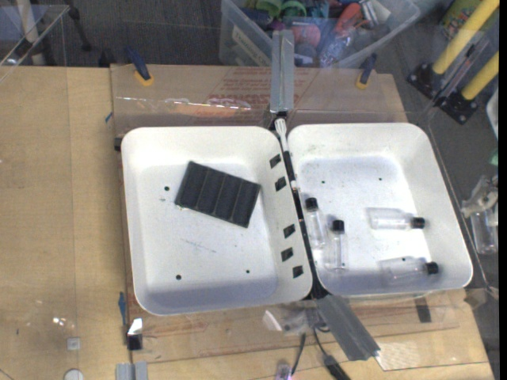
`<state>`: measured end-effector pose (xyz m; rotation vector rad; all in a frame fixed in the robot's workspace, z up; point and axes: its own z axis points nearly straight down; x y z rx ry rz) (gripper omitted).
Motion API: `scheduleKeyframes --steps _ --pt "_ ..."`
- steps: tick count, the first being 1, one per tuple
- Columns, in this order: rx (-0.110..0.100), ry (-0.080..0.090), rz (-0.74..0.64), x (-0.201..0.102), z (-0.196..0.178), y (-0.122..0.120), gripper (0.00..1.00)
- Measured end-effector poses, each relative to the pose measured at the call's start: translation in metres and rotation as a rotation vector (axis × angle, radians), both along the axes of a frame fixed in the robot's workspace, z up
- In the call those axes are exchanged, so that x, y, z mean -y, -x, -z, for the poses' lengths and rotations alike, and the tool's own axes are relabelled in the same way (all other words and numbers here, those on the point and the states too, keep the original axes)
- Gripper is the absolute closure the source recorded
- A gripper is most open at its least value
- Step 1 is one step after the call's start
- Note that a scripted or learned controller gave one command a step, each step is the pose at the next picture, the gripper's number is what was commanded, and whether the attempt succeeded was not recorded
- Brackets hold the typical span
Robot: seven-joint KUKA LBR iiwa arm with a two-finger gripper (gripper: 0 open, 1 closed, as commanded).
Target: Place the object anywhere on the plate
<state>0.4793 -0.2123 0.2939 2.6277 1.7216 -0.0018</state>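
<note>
A dark grey ribbed rectangular plate [218, 194] lies flat in the left bin [150, 283], a little behind its middle. Several small clear bottles with black caps lie in the right bin [356, 145]: one along the divider [314, 218], one beside it [337, 242], one to the right [390, 220] and one near the front wall [402, 270]. A grey metal piece that looks like my gripper [481, 212] stands at the right edge, outside the right bin's right wall and apart from every bottle.
A divider with black tabs [283, 212] separates the bins. A clear tub of coloured toys [317, 10] stands behind them, and yellow tubes [475, 22] lean at the back right. A metal bar [281, 74] runs back from the divider. Wooden bench lies to the left.
</note>
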Motion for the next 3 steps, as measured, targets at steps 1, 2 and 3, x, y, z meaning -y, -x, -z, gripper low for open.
scheduleKeyframes --steps 1,2,3 --pt "0.0 0.0 0.0 -0.0001 -0.0001 0.0 0.0" --pt "-0.001 0.001 -0.001 0.0002 -0.0097 -0.0005 1.0" --pt "-0.001 0.001 -0.001 0.0001 -0.0097 -0.0005 0.0"
